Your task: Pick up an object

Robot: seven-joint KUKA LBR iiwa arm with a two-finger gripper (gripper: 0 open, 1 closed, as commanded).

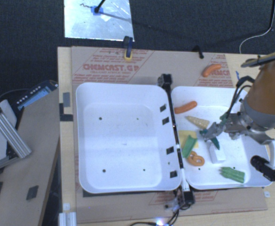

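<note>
Several toys lie in the right bin (250,185); the gripper (211,134) hangs low among them, beside a white block (215,152). Its jaws' state I cannot tell. Next: close, then lift.

Both bins (123,140) were white. The right bin (250,178) held an orange sausage (185,107), a cream cone (198,122), a yellow piece (188,135), an orange ring (196,160), a white block (214,153) and a ridged green piece (233,174). The cardboard (113,65) was tan with red lettering.
</note>
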